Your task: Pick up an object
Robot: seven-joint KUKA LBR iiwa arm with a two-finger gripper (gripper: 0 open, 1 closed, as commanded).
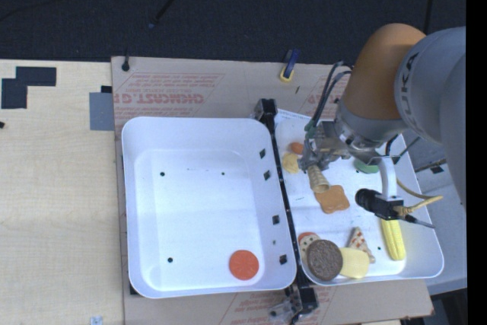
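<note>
Camera view, right of centre: gripper [310,160] low over right bin [428,270]; open or closed, cannot tell.
Nearest candidates: tan ridged cone [317,179] just below; pale yellow lump [291,162] beside.
Risk: crowded pieces, so likely to nudge a neighbour or close on nothing; cone apt to roll.
Elsewhere: flat orange-brown slab [332,199], knobbly yellow corn cob [393,240], dark round biscuit [325,259].
Left bin [152,133], lower part: smooth orange disc [244,264].

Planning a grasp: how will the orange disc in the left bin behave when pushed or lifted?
The orange disc lies flat, so it probably won't roll. It looks thin and may slide across the smooth left bin.
</note>
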